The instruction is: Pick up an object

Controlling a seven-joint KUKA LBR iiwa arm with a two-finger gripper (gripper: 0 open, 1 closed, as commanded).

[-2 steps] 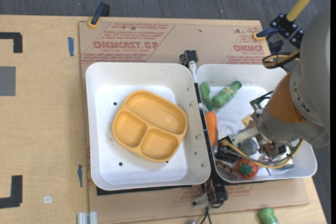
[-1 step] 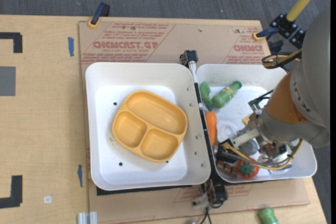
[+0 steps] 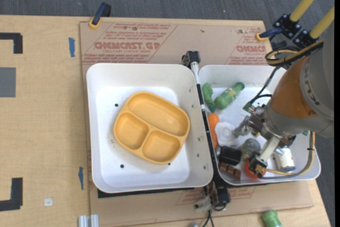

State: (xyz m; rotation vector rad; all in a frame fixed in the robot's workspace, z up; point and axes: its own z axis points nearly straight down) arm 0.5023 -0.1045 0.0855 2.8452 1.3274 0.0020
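My gripper (image 3: 248,134) hangs low over the middle of the right bin (image 3: 313,170), under the grey arm with its orange band. Just left of it lie a white crumpled piece (image 3: 223,132) and an orange carrot-like item (image 3: 213,123). A green bottle (image 3: 231,94) and a darker green item (image 3: 206,92) rest at the bin's far left. A black block (image 3: 230,155), a brown piece (image 3: 227,169) and a red item (image 3: 249,172) sit at the near edge. A grey round object (image 3: 251,144) lies right under the gripper. Nothing is visibly held.
The left bin (image 3: 101,130) holds a yellow three-compartment plate (image 3: 151,127). A white cylinder (image 3: 285,157) lies in the right bin's near right part. A green object (image 3: 271,217) rests on the bench outside the bins, at the front right.
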